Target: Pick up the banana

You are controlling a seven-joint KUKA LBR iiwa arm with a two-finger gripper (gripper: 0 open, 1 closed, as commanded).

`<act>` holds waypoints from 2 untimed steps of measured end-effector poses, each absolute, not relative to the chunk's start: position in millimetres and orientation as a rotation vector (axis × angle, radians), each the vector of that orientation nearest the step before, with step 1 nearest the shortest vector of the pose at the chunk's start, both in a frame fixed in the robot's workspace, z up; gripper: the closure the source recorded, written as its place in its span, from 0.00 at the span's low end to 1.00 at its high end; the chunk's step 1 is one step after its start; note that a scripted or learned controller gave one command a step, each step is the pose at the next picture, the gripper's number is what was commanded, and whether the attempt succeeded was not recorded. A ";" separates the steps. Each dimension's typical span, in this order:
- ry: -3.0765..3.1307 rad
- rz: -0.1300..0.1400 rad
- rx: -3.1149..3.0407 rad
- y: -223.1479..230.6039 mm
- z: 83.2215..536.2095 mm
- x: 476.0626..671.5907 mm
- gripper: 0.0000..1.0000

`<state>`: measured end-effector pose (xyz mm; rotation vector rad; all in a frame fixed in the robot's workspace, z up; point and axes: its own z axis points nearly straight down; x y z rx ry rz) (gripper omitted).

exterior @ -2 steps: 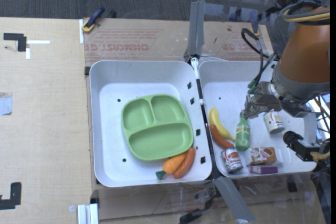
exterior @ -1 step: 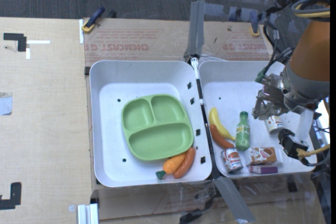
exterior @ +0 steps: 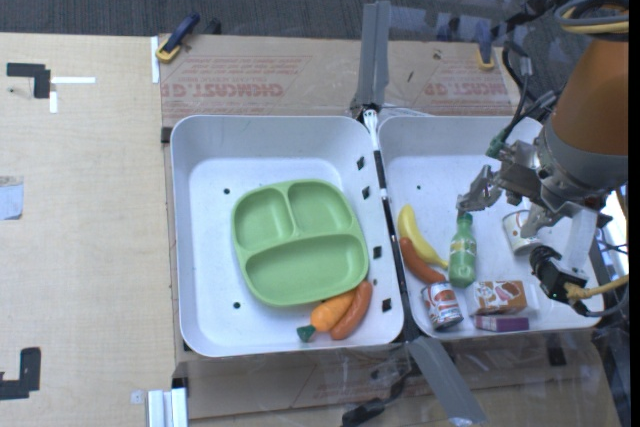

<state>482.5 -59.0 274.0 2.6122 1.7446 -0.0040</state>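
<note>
The yellow banana [exterior: 417, 235] lies in the right bin [exterior: 430, 147], near its left wall, curving from upper left to lower right. Its lower end rests against an orange-red sausage-shaped toy [exterior: 421, 266]. My gripper [exterior: 478, 193] hangs over the right bin, up and to the right of the banana and apart from it, just above the top of a green bottle [exterior: 461, 253]. Nothing shows in the gripper.
The right bin also holds a small can [exterior: 443, 305], a brown snack box [exterior: 499, 295] and a white cup [exterior: 519, 228] under the arm. The left bin [exterior: 200, 215] holds a green divided plate [exterior: 298, 243], a carrot [exterior: 328, 315] and a sausage [exterior: 353, 309].
</note>
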 end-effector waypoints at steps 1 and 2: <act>1.958 -0.008 2.459 -5.0 194.3 568.8 0.00; 1.807 -0.004 2.572 -104.6 91.3 530.2 0.00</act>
